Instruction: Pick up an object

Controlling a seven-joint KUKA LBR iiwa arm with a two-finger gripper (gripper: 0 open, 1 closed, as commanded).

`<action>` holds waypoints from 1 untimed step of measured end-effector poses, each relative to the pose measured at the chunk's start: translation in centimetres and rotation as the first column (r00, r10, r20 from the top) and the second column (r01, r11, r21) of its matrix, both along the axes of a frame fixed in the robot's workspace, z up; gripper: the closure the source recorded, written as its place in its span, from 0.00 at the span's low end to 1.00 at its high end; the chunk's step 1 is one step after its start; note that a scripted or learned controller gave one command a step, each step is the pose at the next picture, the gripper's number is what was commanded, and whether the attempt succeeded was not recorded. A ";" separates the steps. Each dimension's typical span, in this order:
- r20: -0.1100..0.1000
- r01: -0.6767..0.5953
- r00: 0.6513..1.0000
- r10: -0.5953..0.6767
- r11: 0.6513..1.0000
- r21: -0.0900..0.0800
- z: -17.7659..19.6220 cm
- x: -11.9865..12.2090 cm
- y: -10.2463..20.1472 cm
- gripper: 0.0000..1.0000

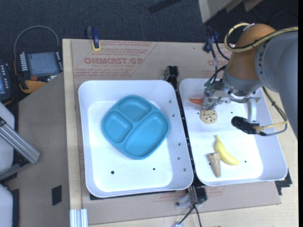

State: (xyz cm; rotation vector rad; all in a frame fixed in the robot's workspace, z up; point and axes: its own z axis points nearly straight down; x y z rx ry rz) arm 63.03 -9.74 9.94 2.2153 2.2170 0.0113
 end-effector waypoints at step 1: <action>-0.004 0.000 1.000 0.000 1.000 -0.001 6.4 0.1 0.0 1.00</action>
